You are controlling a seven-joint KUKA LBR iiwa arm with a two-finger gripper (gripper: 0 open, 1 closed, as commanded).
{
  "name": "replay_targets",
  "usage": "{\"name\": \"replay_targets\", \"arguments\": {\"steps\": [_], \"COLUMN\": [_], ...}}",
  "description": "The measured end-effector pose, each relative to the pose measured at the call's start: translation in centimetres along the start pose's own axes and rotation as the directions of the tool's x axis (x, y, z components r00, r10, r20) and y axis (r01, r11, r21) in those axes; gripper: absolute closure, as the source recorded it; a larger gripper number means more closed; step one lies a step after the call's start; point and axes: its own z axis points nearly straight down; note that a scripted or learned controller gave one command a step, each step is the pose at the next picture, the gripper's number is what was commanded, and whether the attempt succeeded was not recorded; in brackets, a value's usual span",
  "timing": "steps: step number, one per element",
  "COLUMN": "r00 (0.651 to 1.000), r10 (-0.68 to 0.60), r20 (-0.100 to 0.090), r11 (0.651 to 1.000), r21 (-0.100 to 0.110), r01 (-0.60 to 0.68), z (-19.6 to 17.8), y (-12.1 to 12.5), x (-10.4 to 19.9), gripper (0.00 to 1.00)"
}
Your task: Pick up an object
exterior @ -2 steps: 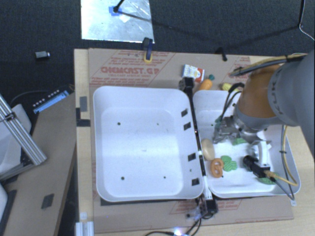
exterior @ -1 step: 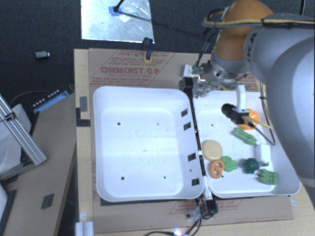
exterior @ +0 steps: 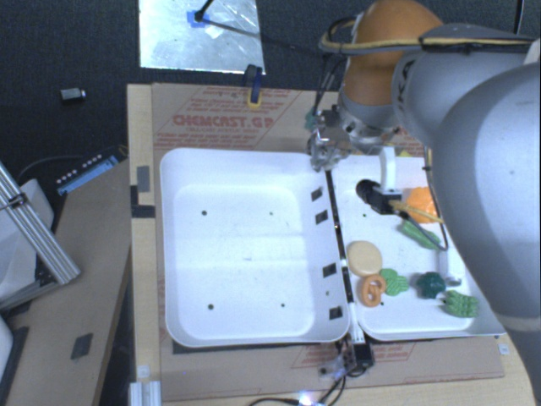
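Arm [exterior: 473,142]: grey, topped by an orange band [exterior: 385,24], reaching in from the right and covering the right bin's outer side.
Gripper [exterior: 325,152]: above the far rims, just where the two bins meet; whether apart or together cannot be told from this angle.
Left bin [exterior: 237,252]: white and shallow, pressed against its neighbour along the middle seam.
Right bin [exterior: 397,326]: white and shallow, holding all the small things.
Beige disc [exterior: 365,257]: flat, close to the middle wall of the right bin, well apart from the gripper.
Brown ring [exterior: 372,290]: just nearer the camera than the beige disc, touching or almost touching it.
Leafy green piece [exterior: 394,281]: just right of the brown ring.
Dark teal piece [exterior: 429,284]: near the leafy green piece, further right.
Pale green piece [exterior: 461,303]: by the right bin's near right corner, beside the arm.
Orange piece [exterior: 420,201]: further back, partly hidden by the arm.
Green pod [exterior: 423,233]: long and slanted, between the orange piece and the dark teal piece.
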Motion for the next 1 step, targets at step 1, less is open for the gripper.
{"name": "replay_targets", "arguments": {"steps": [1], "r00": [1.0], "r10": [-0.003], "r20": [-0.001], "r11": [1.0], "r21": [0.0], "r01": [0.003], "z": [0.0], "y": [0.0], "x": [4.84], "gripper": [1.0]}}
